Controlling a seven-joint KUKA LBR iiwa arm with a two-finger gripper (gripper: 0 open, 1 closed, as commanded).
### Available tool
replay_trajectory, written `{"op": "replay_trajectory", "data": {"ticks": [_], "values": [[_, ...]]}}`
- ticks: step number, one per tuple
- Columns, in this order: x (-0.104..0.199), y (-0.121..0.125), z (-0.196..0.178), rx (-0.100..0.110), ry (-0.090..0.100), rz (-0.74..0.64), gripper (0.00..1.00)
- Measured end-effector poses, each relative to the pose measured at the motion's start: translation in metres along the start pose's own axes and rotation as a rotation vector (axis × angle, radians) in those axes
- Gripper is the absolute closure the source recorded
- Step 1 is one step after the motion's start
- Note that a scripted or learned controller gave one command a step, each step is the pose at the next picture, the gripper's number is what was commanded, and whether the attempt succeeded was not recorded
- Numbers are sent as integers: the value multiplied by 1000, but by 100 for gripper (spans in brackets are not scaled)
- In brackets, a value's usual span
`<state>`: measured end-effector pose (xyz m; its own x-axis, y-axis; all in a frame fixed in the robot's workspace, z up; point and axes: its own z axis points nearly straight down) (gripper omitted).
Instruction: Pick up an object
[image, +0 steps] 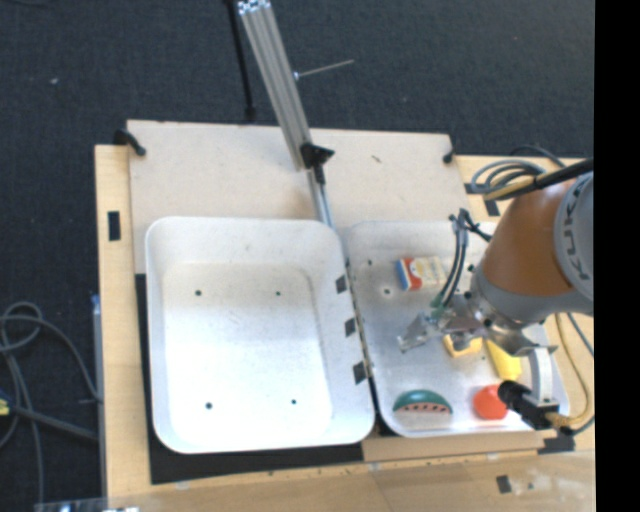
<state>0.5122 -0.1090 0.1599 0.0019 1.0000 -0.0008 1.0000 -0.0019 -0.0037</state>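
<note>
My arm (535, 245) comes in from the right, its orange band above the grey wrist. My gripper (420, 335) is low and points to the left, tilted a little down.

A grey-and-orange robot arm (530, 250) reaches over the right bin (372, 300), its gripper (425, 330) low at the bin's centre; a small carton (418, 271), yellow piece (462, 347), orange object (488, 402) and watermelon-slice toy (422, 404) lie around it.
</note>
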Motion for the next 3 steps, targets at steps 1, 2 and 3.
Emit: {"op": "replay_trajectory", "data": {"ticks": [1, 2, 3], "values": [[-1, -1, 53, 1, 0, 1, 0], [-2, 2, 39, -10, 0, 8, 100], [-6, 4, -5, -10, -1, 0, 100]]}}
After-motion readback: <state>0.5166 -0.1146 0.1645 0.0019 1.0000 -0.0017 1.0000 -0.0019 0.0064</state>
